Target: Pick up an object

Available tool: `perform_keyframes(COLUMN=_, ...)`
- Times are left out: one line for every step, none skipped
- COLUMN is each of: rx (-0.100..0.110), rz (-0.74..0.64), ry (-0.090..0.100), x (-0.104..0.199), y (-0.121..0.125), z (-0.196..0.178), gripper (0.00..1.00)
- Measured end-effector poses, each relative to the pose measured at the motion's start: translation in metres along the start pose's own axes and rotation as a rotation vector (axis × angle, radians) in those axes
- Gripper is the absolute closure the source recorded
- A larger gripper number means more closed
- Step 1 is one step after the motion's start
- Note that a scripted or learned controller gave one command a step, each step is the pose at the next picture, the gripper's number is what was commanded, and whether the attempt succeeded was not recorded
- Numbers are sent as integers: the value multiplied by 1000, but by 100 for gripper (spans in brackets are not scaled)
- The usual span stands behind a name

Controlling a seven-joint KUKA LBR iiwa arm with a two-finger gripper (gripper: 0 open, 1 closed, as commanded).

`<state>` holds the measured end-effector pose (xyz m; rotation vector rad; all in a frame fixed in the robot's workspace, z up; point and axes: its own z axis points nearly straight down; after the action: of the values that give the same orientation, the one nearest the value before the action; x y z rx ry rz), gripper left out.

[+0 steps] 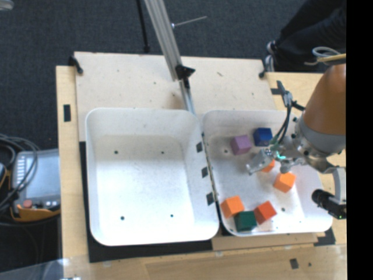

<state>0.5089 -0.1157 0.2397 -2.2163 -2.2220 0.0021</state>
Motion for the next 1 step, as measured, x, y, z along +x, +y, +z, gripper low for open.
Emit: perform_keyframes(rx=-5, rz=3, ry=-1, x=0, y=1, z=-2, gripper=0)
